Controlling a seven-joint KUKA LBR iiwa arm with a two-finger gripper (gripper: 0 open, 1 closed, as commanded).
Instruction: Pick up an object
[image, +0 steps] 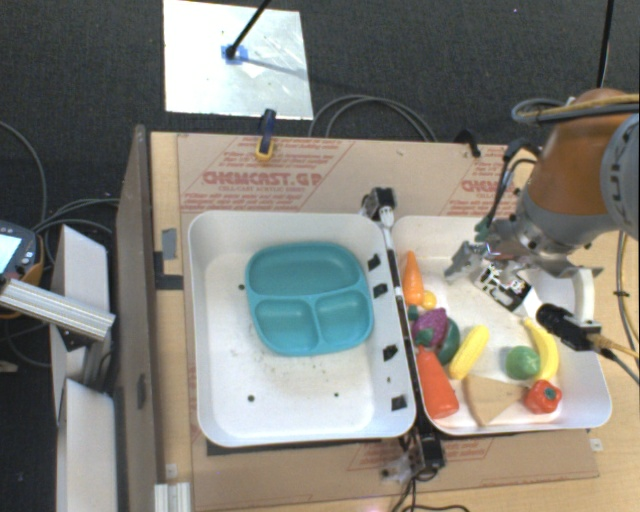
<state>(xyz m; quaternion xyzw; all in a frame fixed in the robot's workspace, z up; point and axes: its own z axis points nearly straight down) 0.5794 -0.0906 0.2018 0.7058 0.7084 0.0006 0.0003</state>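
Camera view, left bin (215, 330) with teal tray (308, 298), right bin (590, 395) with toy food, gripper (497, 270) state unclear

Light is even and fairly bright, falling from above, so shadows stay soft and short under the arm (580, 170). The two white bins (220, 300) look nearly washed out, and a foil sheet (240, 60) on the dark floor glares. Detail is slightly grainy and soft, and small toys blur at their edges.
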